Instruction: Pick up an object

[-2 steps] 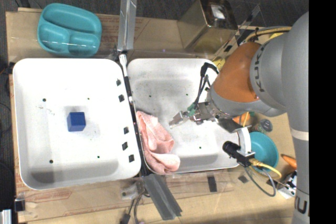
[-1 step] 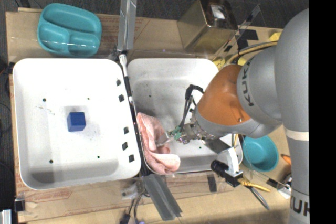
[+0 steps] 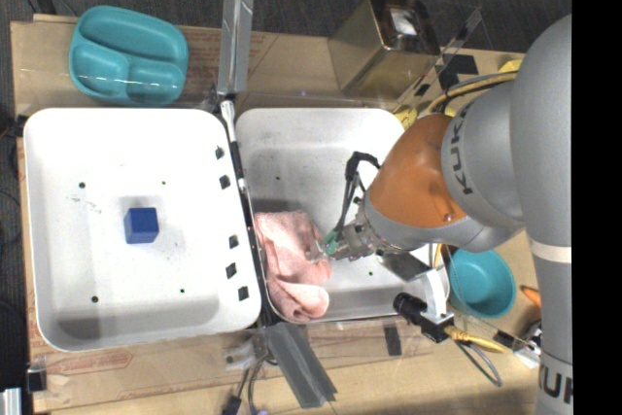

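A crumpled pink cloth (image 3: 290, 265) lies in the front left corner of the right bin (image 3: 311, 136). My gripper (image 3: 326, 251) reaches in from the right and sits low at the cloth's right edge, touching or nearly touching it. A small blue cube (image 3: 142, 224) rests near the middle of the left bin (image 3: 58, 160), far from the gripper. The arm's orange band (image 3: 413, 185) and grey wrist hang over the right side of the right bin and hide part of its floor.
A teal divided tray (image 3: 128, 53) sits behind the left bin. A metallic box (image 3: 384, 39) stands behind the right bin. A teal bowl (image 3: 483, 284) and small tools lie at the bench's right front. A grey divider (image 3: 233, 44) separates the bins.
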You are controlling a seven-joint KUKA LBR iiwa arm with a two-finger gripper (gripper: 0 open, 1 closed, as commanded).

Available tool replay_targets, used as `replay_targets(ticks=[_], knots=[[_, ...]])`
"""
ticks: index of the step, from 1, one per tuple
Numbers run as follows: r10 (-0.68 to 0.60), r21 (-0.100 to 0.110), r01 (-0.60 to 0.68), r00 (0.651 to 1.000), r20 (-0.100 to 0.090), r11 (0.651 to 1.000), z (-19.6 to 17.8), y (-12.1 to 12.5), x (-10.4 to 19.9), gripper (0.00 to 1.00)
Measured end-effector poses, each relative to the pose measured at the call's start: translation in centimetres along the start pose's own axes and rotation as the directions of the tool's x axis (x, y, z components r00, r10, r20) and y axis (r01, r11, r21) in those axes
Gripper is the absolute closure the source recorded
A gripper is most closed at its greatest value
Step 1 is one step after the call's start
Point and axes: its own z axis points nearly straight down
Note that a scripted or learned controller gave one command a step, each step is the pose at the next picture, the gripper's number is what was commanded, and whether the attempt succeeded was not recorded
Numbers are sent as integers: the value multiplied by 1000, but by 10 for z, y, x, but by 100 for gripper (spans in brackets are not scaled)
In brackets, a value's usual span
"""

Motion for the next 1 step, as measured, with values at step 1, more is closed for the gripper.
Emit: replay_targets(ticks=[1], knots=[[150, 2, -150, 989, 0, 989, -169, 91, 30, 100]])
